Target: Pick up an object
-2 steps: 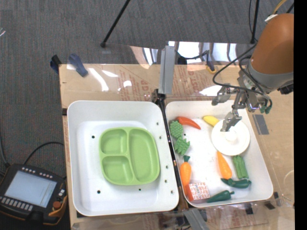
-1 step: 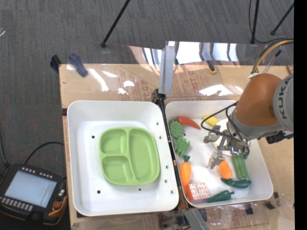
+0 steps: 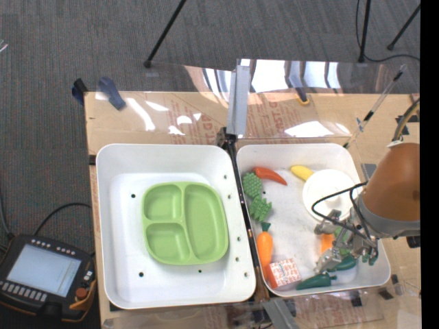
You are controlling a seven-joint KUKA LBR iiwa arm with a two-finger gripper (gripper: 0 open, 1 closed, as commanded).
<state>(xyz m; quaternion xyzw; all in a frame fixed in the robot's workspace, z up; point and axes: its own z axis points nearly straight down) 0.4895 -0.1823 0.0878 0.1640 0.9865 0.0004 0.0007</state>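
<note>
orange-banded arm [image 3: 398, 184] reaching in from the right, wrist low over the right bin [image 3: 312, 149], gripper [image 3: 341, 250] down among the toys in that bin's near right corner. hard to tell how the gripper is set, with cables and dark metal muddling the tip: no clear sign of anything held, so best called unknown. just beside the tip, a small orange piece [image 3: 326, 242] and a dark green pepper-like toy [image 3: 317, 280] lying flat along the near wall, likely the candidates for the pick given where the wrist hangs. further left in the same bin, a carrot [image 3: 265, 247] lying lengthwise by the dividing wall, a red-and-white carton [image 3: 282, 273] next to its lower end, two knobbly green pieces [image 3: 255, 194] above the carrot, a red chilli [image 3: 271, 176] and a yellow banana-like toy [image 3: 301, 173] toward the far side, a white round plate [image 3: 328, 187] partly under the arm. left bin [image 3: 116, 163] holding a green three-part tray [image 3: 185, 223], set flat and roughly central. low, tilted wrist probably chosen to reach into the corner without striking the bin wall; crowding there could mean a slip or a nudge against the wall. pick not yet shown as done.
</note>
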